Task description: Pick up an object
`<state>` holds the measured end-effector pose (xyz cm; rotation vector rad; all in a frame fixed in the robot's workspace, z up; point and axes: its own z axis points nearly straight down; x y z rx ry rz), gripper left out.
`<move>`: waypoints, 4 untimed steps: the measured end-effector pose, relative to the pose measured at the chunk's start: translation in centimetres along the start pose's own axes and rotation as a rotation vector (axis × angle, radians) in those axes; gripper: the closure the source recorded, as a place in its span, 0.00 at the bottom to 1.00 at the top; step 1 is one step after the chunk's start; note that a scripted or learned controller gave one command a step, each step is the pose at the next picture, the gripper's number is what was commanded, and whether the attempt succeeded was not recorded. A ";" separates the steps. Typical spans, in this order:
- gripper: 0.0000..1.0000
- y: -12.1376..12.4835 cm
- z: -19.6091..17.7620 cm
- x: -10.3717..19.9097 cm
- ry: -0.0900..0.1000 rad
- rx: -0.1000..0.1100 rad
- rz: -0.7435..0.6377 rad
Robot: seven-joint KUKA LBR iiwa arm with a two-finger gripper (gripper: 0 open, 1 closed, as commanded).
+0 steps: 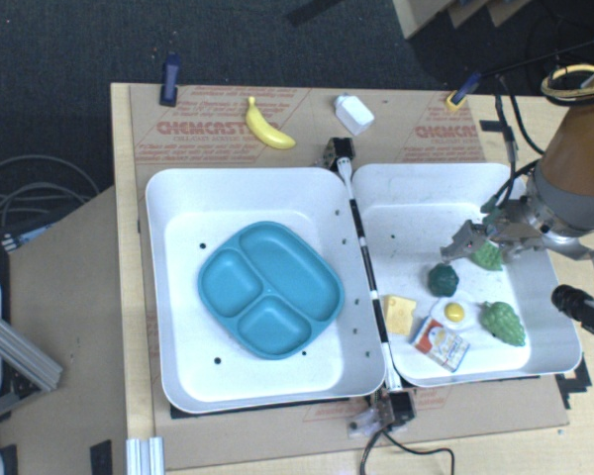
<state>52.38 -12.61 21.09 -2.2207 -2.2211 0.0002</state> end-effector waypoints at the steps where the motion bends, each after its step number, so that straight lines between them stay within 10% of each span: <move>1: 0.00 2.0 9.9 1.0 0.001 0.002 0.000; 2: 0.00 2.7 12.7 1.1 0.001 0.003 0.001; 3: 1.00 2.8 11.6 1.1 0.000 0.000 0.002; 4: 1.00 4.1 2.6 9.2 0.001 0.000 -0.001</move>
